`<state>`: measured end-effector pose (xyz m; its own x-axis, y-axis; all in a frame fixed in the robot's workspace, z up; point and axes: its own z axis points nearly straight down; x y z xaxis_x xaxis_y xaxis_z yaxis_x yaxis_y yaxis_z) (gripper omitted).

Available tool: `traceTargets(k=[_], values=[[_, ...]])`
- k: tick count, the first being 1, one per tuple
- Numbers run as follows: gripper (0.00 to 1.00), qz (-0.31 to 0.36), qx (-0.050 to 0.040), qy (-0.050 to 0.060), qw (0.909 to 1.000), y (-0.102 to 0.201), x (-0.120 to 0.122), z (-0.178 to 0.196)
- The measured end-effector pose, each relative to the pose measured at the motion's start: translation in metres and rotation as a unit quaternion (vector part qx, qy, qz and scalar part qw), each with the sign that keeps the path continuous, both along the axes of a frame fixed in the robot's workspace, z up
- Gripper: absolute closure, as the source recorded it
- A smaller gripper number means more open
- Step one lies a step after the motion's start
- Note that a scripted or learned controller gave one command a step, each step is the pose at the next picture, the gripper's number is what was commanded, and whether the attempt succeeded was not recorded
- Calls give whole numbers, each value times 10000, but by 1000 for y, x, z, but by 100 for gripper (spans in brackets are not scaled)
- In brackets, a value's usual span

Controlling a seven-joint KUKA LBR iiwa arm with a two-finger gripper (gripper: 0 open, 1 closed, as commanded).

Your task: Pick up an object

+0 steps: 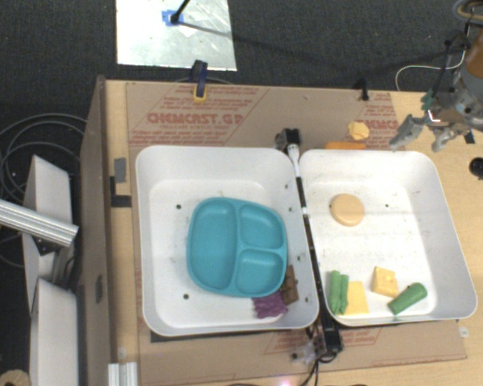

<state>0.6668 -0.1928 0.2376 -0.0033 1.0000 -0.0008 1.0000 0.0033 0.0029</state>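
My gripper [423, 134] hangs at the far right, over the bench just beyond the right bin's [443, 191] back rim. Its fingers stand spread, open, with nothing between them. Inside the right bin lie a round tan disc [348, 209], a yellow cheese wedge [384, 281], a green pickle [407, 297], and a green strip beside a flat yellow piece [346, 294] at the front. All of these sit well below and to the left of the gripper.
The left bin [165, 215] holds a teal divided plate [237, 246], with a purple item [267, 305] and a brown item [291, 286] at its front edge. A yellow lump [358, 129] and an orange stick [345, 145] lie on the cardboard behind the right bin.
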Motion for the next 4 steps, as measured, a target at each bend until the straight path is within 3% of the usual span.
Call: traceTargets(k=[1,2,3,4], values=[[0,33,24,35,10000,77,-30,-44],[0,-11,4,22,10000,75,-47,-83],[0,3,9,34,10000,85,-48,-157],[100,1,4,-9,10000,84,-46,-142]])
